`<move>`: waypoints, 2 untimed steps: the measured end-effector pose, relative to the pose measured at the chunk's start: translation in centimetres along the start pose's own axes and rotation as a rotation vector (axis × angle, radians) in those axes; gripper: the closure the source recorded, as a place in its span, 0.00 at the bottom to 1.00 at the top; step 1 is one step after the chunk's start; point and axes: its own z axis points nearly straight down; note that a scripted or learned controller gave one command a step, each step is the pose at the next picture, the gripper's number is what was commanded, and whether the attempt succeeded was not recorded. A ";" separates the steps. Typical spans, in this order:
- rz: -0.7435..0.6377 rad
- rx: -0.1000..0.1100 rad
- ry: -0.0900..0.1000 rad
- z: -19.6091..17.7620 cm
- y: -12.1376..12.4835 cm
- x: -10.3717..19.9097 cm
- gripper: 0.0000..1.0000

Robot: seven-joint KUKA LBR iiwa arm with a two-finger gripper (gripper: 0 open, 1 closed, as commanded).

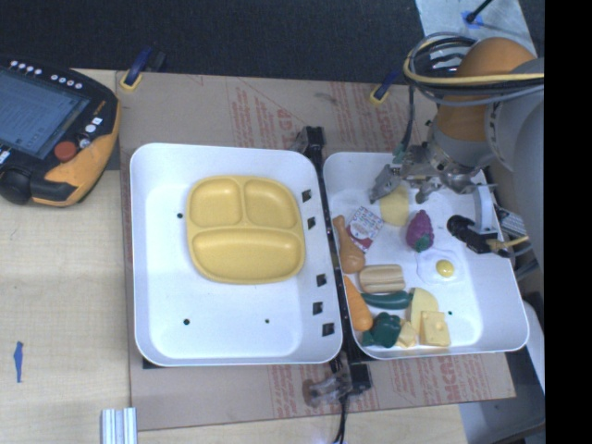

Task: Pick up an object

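Pale yellow pear-like toy lies just beneath the tool

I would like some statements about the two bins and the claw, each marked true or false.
1. The yellow divided plate lies in the left bin. True.
2. The toy foods are piled in the left bin. False: they are in the right bin.
3. The claw is above the right bin's far end. True.
4. The purple toy lies on the yellow plate. False: it is in the right bin, beside the fried egg.
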 end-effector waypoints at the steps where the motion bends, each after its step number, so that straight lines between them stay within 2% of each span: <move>1: -0.002 0.000 -0.001 -1.1 0.0 -0.1 1.00; 2: -0.003 0.001 -0.001 -1.1 0.0 -0.1 0.00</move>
